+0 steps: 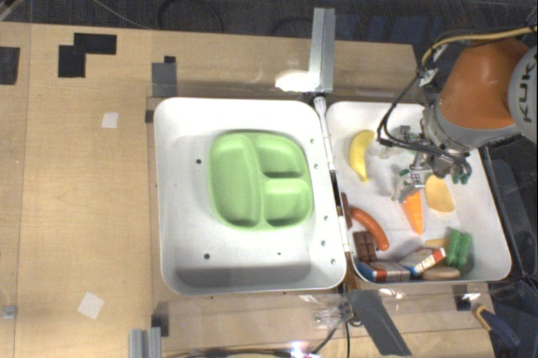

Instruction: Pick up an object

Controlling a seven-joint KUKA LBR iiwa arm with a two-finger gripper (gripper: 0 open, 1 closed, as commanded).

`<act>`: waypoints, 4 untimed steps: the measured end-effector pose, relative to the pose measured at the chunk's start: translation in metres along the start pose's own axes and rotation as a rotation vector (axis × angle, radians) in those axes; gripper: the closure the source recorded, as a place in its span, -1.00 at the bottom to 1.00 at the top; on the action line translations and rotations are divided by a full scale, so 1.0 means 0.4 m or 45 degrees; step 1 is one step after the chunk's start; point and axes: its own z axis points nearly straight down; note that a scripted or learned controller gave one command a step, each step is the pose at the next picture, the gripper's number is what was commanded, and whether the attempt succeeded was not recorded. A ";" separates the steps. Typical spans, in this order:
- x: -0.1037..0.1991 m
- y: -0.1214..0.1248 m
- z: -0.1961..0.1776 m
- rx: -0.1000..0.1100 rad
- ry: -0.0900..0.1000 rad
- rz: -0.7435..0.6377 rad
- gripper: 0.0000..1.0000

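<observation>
A grey robot arm (487, 92) with an orange band reaches in from the right over the right-hand white bin (496, 218). Its gripper (418, 174) points down into the middle of that bin, and whether it is released or clenched cannot be told from this angle.

Directly beneath the gripper, touching or nearly touching its tip, lies an orange carrot (414, 212), pointing away toward the near edge of the bin. Just to the right of the gripper sits a pale yellow rounded piece (440, 195), beside the carrot. To the gripper's left, a little apart, lies a yellow banana (361, 153). Below and to the left of the gripper is a reddish-orange sausage (370, 228), with a brown chocolate bar (362, 246) just beyond it. Farther below, along the bin's near edge, are a green block (458, 249) and a small jumble of other items too crowded to tell apart.

Well to the left of the gripper, the left-hand white bin (181, 264) holds a green divided tray (257, 179), lying flat.
</observation>
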 end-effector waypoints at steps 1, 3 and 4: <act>0.096 -0.057 0.034 -0.003 0.020 0.130 -1.00; 0.268 0.141 0.023 0.000 0.011 0.424 -1.00; 0.223 0.083 0.025 -0.005 0.013 -0.342 -1.00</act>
